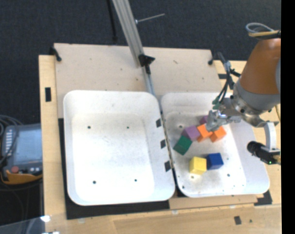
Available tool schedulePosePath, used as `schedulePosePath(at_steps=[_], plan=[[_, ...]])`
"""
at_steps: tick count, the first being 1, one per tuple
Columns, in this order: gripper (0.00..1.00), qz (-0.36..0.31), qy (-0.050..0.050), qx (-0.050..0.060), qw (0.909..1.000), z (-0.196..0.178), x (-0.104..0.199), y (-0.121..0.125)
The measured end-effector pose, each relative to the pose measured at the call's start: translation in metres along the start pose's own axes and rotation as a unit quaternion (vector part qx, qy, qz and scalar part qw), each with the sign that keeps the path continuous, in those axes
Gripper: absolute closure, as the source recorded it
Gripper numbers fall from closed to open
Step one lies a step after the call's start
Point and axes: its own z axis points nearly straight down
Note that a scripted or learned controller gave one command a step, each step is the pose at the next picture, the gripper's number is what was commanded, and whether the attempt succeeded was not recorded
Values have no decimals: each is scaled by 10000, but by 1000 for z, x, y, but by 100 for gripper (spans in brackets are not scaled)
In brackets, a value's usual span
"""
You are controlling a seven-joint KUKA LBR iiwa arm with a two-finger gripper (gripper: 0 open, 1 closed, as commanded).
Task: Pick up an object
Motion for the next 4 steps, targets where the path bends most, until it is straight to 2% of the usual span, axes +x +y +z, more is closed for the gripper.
schedulePosePath(at_steps=[1, 2, 3, 4], plan=[[100, -5, 4, -4, 10000, -6, 56, 16], [100, -2, 2, 5, 10000, -7, 105, 14], [100, 3, 0, 23, 10000, 5, 154, 17], [100, -2, 0, 5, 10000, 16, 208, 31]])
